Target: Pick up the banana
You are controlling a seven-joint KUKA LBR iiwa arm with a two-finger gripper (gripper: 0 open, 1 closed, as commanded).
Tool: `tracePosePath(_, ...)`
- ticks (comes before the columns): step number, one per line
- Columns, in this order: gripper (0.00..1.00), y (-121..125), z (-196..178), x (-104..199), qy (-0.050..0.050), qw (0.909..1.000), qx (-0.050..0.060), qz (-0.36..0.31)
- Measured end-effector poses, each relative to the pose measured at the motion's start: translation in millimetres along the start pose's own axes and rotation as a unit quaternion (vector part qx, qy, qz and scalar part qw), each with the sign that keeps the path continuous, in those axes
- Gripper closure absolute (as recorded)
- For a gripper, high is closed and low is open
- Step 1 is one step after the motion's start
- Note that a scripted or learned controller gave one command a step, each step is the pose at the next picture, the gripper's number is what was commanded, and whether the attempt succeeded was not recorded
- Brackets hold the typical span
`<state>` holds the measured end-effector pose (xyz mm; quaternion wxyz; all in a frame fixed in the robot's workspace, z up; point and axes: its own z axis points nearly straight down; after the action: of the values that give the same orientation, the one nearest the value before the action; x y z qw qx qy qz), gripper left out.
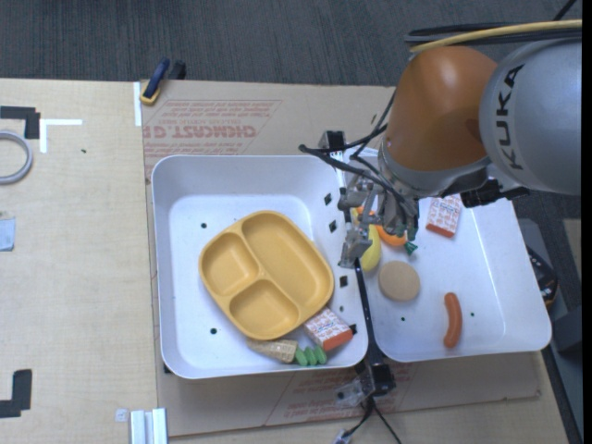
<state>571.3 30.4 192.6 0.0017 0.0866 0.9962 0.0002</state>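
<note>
Banana (371, 255) is lying in the right bin (499, 326); we are hovering our gripper (363, 239) at it, seemingly mid-grasp. We cannot tell its fingers' state, so next needs confirming a pinch before lifting.

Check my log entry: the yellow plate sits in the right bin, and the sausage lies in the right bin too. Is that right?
Not quite. The camera view shows the yellow plate in the left bin, not the right one. The sausage does lie in the right bin.
</note>
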Motion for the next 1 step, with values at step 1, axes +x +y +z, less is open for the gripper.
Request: tracePosePath(1,0.00,-5.8,0.0,10.0,0.001,0.9954,0.000,-0.096)
